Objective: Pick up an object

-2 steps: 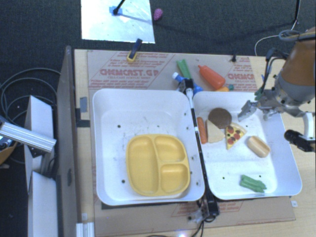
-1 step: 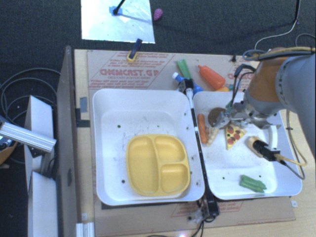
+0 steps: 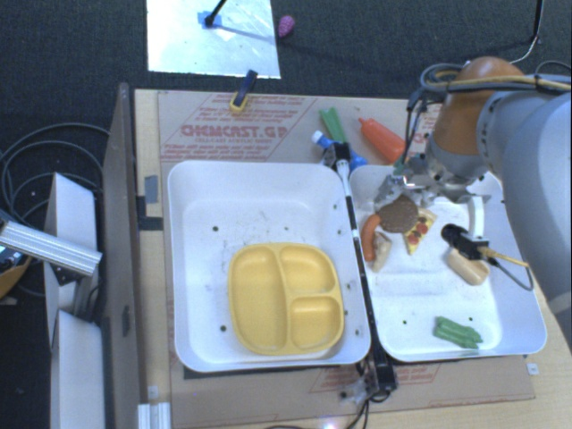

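Brown disc [image 3: 399, 214] in right bin [image 3: 509, 329], upper-left part, touching pizza slice [image 3: 418, 231] and just beside orange sausage [image 3: 369, 237]. Claw [image 3: 407, 189] right above disc at its top edge, spread or pinched impossible to tell from this angle, nothing visibly gripped. Approach looks done; grasp and lift not yet done, disc judged likeliest target, green beans [image 3: 458, 332] and yellow tray [image 3: 286, 298] well apart.

Two white bins [image 3: 268, 181] [image 3: 509, 329]. One yellow tray [image 3: 286, 298]. One carrot [image 3: 382, 138]. One green bean [image 3: 458, 332]. One pizza slice [image 3: 417, 231]. One brown disc [image 3: 399, 214]. One hot dog [image 3: 370, 237].
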Robot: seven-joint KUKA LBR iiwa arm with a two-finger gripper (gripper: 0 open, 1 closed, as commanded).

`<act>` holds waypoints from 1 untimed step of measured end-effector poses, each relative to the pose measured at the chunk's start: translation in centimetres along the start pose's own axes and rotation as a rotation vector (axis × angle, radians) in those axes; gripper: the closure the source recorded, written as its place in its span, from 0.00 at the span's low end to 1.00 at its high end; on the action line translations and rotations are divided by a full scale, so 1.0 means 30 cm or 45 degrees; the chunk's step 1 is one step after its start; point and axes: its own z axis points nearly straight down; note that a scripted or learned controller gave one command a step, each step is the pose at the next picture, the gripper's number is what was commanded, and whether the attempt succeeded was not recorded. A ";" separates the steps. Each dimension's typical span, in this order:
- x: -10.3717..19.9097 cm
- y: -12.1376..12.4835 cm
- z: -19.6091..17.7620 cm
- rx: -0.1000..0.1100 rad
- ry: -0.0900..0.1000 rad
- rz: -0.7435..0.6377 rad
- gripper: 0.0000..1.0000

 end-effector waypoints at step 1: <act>-0.068 0.028 0.018 0.015 0.006 0.008 0.00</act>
